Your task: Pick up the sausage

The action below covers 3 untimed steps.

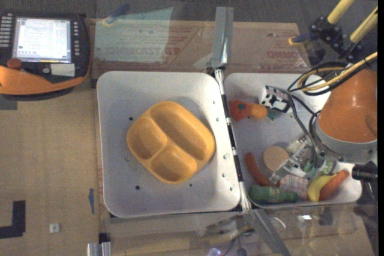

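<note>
One smooth red curved sausage [256, 169] in right bin [252, 88] — metallic end effector [292, 163] beside it, grip state unclear.

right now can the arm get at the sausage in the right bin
Probably yes. The sausage lies bare by the right bin's left wall, nothing on top, and the gripper hangs just beside it. The close wall and the green toy may crowd the jaws.

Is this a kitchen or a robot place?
Most likely a robot lab, not a kitchen: a grey-and-orange robot arm reaches over two white bins, a control tablet lies nearby, and the food looks like toys.
</note>
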Tool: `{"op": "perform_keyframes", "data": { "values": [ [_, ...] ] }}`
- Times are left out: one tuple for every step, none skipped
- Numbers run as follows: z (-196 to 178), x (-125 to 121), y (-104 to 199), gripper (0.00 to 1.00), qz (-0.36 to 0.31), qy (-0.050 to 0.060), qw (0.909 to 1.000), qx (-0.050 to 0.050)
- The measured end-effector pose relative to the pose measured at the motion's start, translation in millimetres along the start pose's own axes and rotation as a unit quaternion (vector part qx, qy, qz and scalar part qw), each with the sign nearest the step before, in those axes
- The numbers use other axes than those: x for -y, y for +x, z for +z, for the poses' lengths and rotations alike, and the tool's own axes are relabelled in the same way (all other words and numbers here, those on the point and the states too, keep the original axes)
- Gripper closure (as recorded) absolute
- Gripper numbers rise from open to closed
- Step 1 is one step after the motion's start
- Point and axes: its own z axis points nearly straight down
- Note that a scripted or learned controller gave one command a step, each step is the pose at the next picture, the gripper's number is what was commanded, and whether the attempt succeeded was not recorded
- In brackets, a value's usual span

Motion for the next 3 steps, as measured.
{"op": "perform_keyframes", "data": {
  "values": [
    [10, -29, 0, 0.00, 0.019, 0.003, 0.9998, -0.003],
    [-28, -21, 2, 0.00, 0.055, 0.004, 0.9984, -0.004],
    [10, -47, -5, 0.00, 0.099, 0.004, 0.9951, -0.004]
  ]
}}
